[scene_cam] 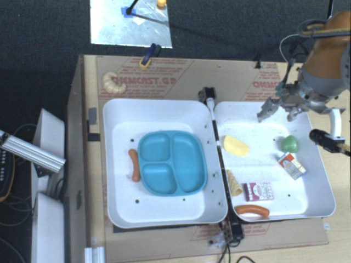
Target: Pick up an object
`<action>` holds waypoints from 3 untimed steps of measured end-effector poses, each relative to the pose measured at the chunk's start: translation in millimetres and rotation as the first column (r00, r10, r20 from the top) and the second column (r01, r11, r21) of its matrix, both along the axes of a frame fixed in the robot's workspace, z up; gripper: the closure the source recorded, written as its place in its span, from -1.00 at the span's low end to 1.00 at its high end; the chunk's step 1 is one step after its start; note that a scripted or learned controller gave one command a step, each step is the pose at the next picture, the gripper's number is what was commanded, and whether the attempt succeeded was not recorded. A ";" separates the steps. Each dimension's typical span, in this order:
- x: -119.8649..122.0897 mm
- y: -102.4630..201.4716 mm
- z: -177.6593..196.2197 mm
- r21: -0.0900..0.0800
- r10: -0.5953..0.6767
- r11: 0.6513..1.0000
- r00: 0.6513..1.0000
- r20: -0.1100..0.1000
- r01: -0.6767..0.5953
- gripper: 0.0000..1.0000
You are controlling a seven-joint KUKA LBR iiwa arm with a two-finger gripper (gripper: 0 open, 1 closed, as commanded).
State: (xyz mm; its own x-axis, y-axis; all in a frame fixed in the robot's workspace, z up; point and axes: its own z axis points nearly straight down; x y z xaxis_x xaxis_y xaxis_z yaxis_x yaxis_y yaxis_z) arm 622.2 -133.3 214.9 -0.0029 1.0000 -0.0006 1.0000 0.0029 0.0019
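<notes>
Objects for picking lie scattered in the right bin, which sits at the counter's right side. Nearest the bin's left wall is a pale yellow lump, and just below it, along the same wall, a tan wedge-shaped piece. A small maroon and white packet lies beside that wedge toward the bin's near edge, and an orange sausage rests right against the near rim. Toward the bin's right side sit a green round item and, just below it, a small red and white carton, close together but apart.

Above the bin's far right corner hangs the claw, carried by the grey arm with its orange band. Its two fingers stand spread wide with nothing between them; one fingertip is over the bin's bare white floor near the far rim, well apart from every object.

Left of this, touching along the centre divider, the left bin holds a blue compartment tray in its middle and a second orange sausage lying just beside the tray's left edge.

On the counter beyond the left bin's far left corner rests a pale curled piece, and a yellow and blue clamp grips the counter's far edge
</notes>
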 end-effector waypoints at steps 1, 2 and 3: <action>1.6 -61.2 -33.4 -0.001 -0.002 1.000 1.000 -0.001 0.002 -1.00; -18.0 -73.4 -130.6 0.000 -0.002 1.000 1.000 0.000 0.002 -1.00; -16.8 -73.4 -119.5 -0.001 0.000 1.000 1.000 0.003 0.000 1.00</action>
State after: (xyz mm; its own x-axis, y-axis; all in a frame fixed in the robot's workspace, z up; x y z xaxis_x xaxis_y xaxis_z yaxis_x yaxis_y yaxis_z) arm 605.5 -206.7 95.4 -0.0027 1.0000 -0.0015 1.0000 0.0028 0.0049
